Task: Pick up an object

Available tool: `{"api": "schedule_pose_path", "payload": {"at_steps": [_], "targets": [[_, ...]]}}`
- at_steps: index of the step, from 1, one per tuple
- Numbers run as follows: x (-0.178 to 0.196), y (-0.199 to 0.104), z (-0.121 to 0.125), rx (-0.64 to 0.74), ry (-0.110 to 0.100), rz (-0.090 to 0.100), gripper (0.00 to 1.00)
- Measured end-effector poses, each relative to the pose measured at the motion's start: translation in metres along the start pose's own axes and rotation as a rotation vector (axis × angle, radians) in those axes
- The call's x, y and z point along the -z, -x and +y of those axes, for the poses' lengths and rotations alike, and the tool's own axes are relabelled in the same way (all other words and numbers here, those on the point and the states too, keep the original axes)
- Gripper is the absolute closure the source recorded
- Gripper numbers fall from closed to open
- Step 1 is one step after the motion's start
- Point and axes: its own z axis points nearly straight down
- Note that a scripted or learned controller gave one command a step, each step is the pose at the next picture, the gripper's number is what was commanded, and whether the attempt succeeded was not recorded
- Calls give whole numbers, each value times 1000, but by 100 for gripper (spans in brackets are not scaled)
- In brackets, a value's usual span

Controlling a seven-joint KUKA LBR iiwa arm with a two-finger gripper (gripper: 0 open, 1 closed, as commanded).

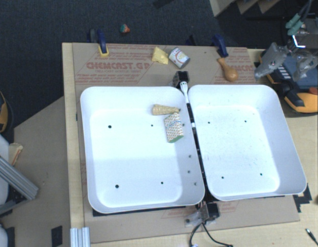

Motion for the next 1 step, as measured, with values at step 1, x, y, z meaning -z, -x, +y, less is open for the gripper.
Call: {"api": "schedule_pose_path", "payload": {"at_steps": [1], "targets": [[47,-47,-25,2,15,-1,0]]}}
